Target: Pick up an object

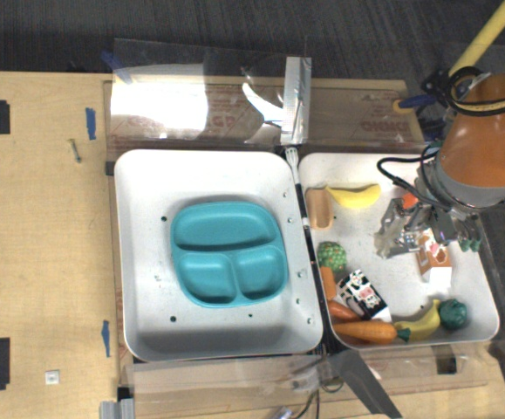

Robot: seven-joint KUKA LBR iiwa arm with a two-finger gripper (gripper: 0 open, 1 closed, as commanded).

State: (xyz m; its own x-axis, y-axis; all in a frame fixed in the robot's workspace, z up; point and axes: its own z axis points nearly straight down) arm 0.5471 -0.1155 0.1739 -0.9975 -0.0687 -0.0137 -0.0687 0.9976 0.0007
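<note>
The right bin (479, 278) holds several toy foods. A yellow banana (354, 195) lies at the back beside a tan bread piece (319, 208). Along the left wall are a green broccoli (330, 255), a thin carrot (325, 281) and a black-and-white cow-patterned item (362, 293). At the front lie an orange carrot (371, 330), a second banana (421, 319) and a green ball (453, 312). My gripper (400, 232) hangs over the bin's middle, right of the first banana and beside a white-and-red box (433, 258).
The left bin (139, 190) carries a teal divided plate (228, 251). The grey arm with its orange band (487, 147) comes in over the right bin's back right corner. A clear sheet and a metal bar (296, 103) lie behind the bins.
</note>
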